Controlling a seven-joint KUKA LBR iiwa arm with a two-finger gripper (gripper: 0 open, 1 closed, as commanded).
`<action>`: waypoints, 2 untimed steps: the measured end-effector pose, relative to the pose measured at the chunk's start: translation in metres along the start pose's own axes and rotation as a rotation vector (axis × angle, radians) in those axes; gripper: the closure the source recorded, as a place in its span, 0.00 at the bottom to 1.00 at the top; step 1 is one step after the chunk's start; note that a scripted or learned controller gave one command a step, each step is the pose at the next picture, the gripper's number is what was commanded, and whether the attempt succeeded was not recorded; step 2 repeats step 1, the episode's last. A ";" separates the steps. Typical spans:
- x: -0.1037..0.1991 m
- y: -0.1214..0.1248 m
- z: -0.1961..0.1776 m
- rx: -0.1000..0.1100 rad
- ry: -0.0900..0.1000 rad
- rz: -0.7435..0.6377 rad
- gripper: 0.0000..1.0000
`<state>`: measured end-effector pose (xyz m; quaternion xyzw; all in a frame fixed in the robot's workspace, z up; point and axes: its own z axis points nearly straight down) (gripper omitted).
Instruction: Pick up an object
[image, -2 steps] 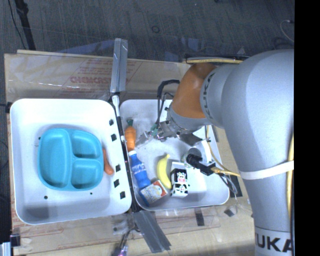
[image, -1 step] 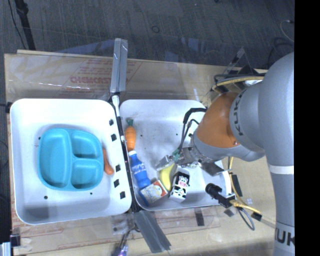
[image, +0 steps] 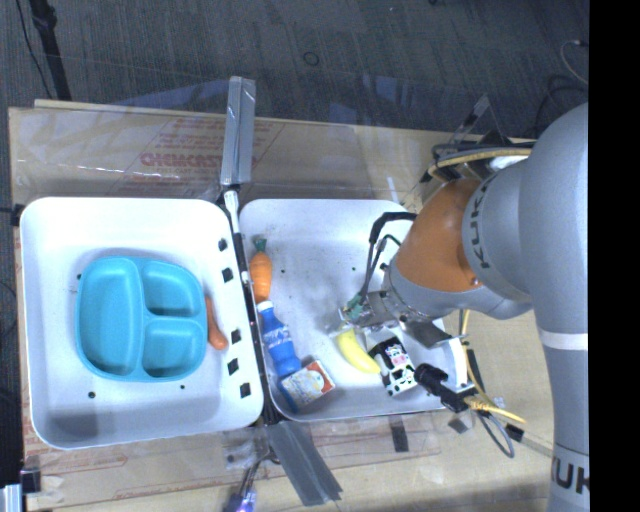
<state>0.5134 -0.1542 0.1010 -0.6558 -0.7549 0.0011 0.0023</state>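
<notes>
Two bins sit side by side on the counter (image: 130, 140). Left bin (image: 60, 400): divided tray (image: 140, 318), with a sausage-shaped item (image: 215, 325) along its right side. Right bin (image: 310, 225): carrot (image: 261, 276) rearmost at the left wall, bottle (image: 277, 343) before it, carton (image: 308, 384) nearest front, banana (image: 357, 352) right of the bottle.

One fixed camera above the bench, looking down at a slant.

It takes in both shallow white plastic bins (image: 60, 400) side by side on the pale wooden benchtop (image: 120, 150), with dark carpeted floor (image: 350, 50) past the bench's far edge. The view stands at middling height; the grey arm with its orange band (image: 445, 245) enters from the right edge, looming large over the right-hand bin.
</notes>
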 end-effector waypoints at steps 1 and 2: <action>0.040 -0.010 -0.106 -0.003 -0.001 0.196 1.00; 0.040 -0.010 -0.106 -0.003 -0.001 0.196 1.00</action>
